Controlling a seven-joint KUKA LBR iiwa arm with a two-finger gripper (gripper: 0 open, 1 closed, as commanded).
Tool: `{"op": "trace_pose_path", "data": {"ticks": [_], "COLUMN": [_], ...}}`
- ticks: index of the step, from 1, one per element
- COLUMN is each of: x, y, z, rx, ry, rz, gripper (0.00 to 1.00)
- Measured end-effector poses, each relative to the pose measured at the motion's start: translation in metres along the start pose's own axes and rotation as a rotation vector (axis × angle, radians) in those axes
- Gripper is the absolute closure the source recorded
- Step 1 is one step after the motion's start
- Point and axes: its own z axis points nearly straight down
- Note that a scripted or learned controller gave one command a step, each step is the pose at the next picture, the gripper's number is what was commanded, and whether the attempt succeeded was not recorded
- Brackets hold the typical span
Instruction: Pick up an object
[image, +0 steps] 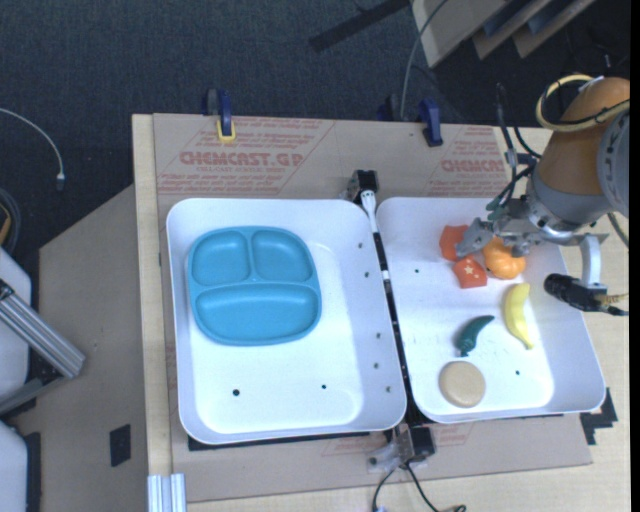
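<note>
End effector (497, 236) above one orange (506, 264), two red blocks (470, 272).

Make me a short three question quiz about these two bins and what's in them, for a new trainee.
1. True or false: the blue divided plate lies in the left bin.
2. Which item sits nearest the right bin's front edge: A banana, B round tan disc, C orange fruit?
3. What lies between banana and disc?

Key: 1 true. 2 B. 3 the teal pepper-shaped toy.
</note>
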Motion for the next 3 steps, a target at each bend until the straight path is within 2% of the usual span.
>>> {"op": "trace_pose_path", "data": {"ticks": [1, 2, 3], "x": [0.000, 0.005, 0.004], "y": [0.000, 0.007, 0.009], "z": [-0.009, -0.071, -0.125], "rx": [0.000, 0.014, 0.014], "ry": [0.001, 0.008, 0.008], "rz": [0.000, -0.002, -0.002], "gripper": [1.00, 1.00, 1.00]}}
